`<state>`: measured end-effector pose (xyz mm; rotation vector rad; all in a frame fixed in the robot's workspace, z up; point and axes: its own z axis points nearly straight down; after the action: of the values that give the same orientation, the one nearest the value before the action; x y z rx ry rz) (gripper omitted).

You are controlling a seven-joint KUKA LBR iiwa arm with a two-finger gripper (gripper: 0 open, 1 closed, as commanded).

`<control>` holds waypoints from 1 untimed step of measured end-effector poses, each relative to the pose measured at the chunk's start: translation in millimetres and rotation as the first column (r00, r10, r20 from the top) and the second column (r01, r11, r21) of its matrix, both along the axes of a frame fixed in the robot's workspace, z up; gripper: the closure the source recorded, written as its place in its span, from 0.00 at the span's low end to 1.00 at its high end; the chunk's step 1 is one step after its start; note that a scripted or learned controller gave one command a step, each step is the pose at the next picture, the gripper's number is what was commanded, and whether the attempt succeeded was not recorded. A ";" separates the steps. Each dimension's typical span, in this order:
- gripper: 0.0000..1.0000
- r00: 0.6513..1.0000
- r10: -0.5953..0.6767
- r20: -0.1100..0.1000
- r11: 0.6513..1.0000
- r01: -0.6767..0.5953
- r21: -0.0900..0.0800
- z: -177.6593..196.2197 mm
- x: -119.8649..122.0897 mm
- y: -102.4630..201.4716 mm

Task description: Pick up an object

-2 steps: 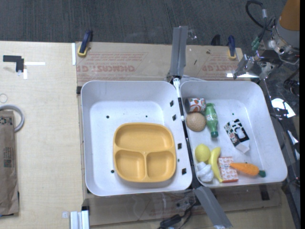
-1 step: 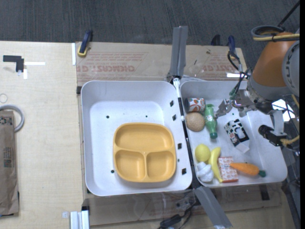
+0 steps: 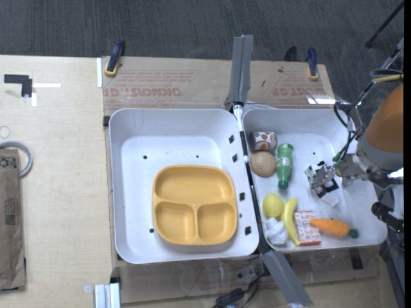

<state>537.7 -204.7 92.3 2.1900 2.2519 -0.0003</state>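
Observation:
My gripper [image 3: 323,179] hangs over the right bin [image 3: 359,124], towards its right side, with the arm's orange band [image 3: 390,124] at the frame's right edge. Nothing shows between its fingers. Left of it lie a green bottle [image 3: 283,165], a brown round bun-like object [image 3: 262,163] and a small can [image 3: 264,140]. Along the bin's front are a yellow lemon [image 3: 273,205], a banana [image 3: 290,218], a white item [image 3: 276,231], an orange-and-white box [image 3: 307,228] and a carrot [image 3: 330,227].
The left bin [image 3: 128,172] holds a yellow divided plate [image 3: 194,205]. A grey divider bar [image 3: 241,69] rises between the bins. Cardboard [image 3: 167,82] with blue clamps lies behind them. A paper bag [image 3: 9,210] sits at the far left.

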 end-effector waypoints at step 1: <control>0.00 1.000 0.000 0.000 1.000 0.000 0.000 0.0 0.1 0.0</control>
<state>537.8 -204.7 92.4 2.1896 2.2521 -0.0002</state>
